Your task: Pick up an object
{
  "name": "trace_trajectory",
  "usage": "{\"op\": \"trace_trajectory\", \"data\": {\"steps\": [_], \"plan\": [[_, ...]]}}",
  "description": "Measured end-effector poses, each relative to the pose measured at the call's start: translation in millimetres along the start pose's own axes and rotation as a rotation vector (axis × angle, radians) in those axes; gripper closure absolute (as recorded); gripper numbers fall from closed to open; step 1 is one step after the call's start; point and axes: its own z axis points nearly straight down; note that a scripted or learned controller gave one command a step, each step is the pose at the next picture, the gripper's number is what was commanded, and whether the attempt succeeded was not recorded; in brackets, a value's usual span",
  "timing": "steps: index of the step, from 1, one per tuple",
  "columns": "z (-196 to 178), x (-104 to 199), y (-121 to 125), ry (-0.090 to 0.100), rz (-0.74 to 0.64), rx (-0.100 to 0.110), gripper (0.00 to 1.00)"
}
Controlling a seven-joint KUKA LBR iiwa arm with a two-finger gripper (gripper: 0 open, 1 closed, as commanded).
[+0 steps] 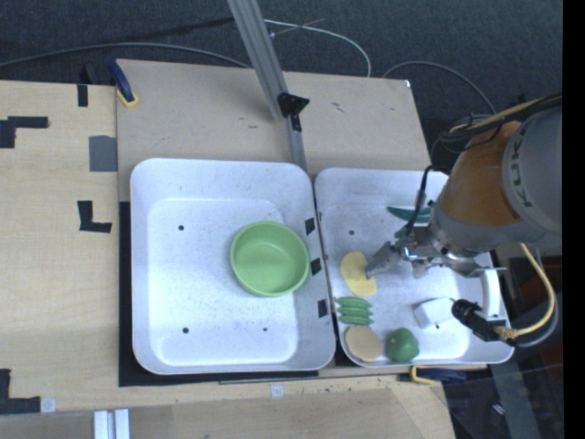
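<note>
One flat, round, pale-yellow disc (356, 280) beside gripper (377, 265).

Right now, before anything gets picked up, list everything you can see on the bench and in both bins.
left bin: one, white, left side of bench
right bin: one, white, beside it on the right
bowl: one, light green, left bin, near its right wall
disc: one, yellow, right bin, left-centre
ribbed piece: one, green, right bin, just nearer than the disc
pad: one, tan, right bin, near-left corner
ball: one, dark green, right bin, beside the pad
block: one, white, right bin, near-right part
teal piece: one, right bin, far side, partly hidden
pole: one, grey, slanting over the bench's far side
arm: one, grey with orange band, over the right bin, tip at the disc
</note>
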Motion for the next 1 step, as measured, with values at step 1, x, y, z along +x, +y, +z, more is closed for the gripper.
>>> {"op": "trace_trajectory", "data": {"steps": [1], "plan": [[-12.5, 0.2, 0.9, 0.000, -0.001, -0.003, 1.00]]}}
